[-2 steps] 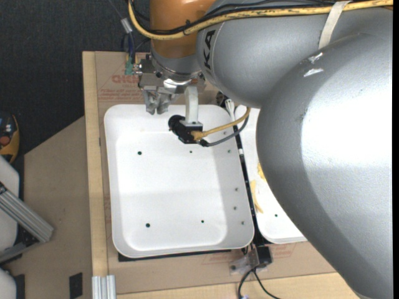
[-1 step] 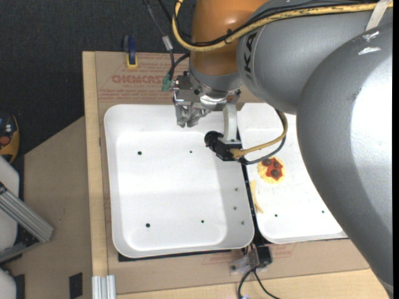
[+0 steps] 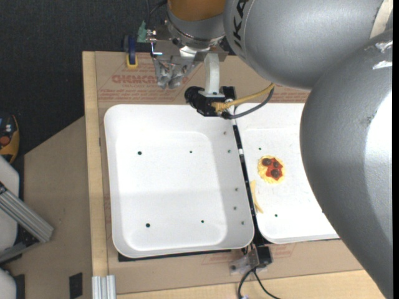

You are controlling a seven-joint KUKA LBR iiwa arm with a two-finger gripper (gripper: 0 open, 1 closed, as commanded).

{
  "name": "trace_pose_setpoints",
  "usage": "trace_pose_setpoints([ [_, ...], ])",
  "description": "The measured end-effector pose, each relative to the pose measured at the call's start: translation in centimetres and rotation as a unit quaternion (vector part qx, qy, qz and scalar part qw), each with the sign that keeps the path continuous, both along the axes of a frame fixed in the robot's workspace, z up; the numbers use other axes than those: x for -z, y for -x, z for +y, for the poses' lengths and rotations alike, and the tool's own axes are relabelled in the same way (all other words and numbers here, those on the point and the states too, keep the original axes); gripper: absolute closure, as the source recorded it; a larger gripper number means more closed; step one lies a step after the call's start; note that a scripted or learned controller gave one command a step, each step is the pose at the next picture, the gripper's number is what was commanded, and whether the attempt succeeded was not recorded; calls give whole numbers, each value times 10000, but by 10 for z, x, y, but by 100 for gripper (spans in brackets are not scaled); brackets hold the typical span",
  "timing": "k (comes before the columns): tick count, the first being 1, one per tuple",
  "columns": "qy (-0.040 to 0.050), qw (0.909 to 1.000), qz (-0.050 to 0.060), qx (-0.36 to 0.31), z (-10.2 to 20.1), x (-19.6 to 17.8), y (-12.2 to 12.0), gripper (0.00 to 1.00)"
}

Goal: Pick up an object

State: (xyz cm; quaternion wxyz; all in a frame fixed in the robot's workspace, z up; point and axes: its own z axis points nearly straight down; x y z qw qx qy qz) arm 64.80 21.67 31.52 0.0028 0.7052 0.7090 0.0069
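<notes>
- We see the gripper [image 3: 171, 76] up at the far edge of the bench [image 3: 93, 167], beyond the left bin [image 3: 124, 167], over the brown board.
- Jaws: we cannot tell how they stand (blurred, too small).
- We see nothing between them.
- The object [image 3: 271, 169], a small yellow piece with red and dark spots, lies in the right bin [image 3: 293, 229], near its left wall, well apart from the gripper.
- The grey arm [image 3: 299, 30] covers the right bin's right side.
</notes>
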Motion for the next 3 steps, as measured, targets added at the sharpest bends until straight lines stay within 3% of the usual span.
trace_pose_setpoints([
  [1, 19, 10000, 30, 28, -11, -45, -20, 100],
  [2, 37, 9999, 113, 19, 8, 48, -17, 100],
  [3, 20, 10000, 26, 34, -14, -15, -19, 100],
])
